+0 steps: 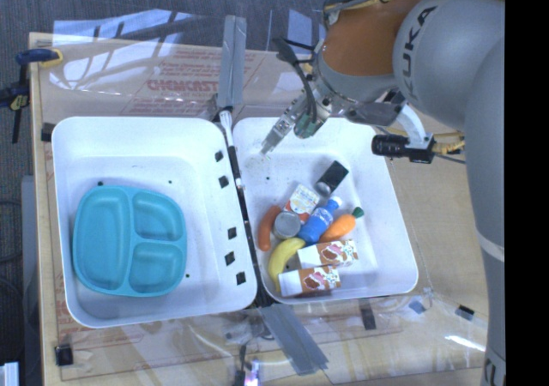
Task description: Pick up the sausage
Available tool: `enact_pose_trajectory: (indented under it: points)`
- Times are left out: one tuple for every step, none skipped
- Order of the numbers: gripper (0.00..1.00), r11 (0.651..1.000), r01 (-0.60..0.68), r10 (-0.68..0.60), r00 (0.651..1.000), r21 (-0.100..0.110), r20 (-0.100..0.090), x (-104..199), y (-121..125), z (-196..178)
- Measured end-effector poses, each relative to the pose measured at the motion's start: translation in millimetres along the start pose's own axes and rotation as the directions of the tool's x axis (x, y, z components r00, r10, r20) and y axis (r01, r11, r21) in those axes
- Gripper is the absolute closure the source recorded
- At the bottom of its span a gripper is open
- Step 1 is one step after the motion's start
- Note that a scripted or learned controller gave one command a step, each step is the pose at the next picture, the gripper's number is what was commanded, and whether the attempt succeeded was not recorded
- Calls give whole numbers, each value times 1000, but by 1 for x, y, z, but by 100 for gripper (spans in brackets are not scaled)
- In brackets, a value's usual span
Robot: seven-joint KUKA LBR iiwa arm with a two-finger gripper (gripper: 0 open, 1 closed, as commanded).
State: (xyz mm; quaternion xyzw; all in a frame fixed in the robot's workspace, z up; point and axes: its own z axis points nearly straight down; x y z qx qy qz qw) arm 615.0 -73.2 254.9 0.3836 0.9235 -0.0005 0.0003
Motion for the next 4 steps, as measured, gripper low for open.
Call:
enact_pose_trajectory:
  points:
    - [0,1000,0,0,1000,0,0,0,0,0]
    - [0,995,102,-102,995,-3,17,-7,-39,126]
    - [0,974,226,-225,974,-10,27,26,-77,150]
    - [100,973,232,-231,973,-8,22,28,-77,142]
